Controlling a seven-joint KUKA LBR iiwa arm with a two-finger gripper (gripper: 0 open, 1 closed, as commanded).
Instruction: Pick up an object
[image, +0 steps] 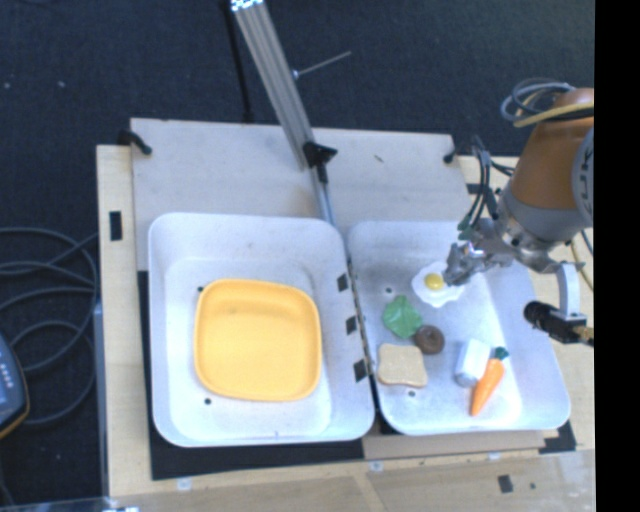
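The right bin holds several toy foods. A fried egg lies near its middle, with a green leaf and a brown round piece below it. A slice of toast lies at the front left. A small white cylinder and an orange carrot lie at the front right. My gripper hangs low over the bin, just up and to the right of the egg, at its edge. I see nothing held in it.
A yellow square plate sits in the left bin. A slanted metal pole runs from the top down to the bins' shared edge. A black fitting sticks out near the right bin's right wall.
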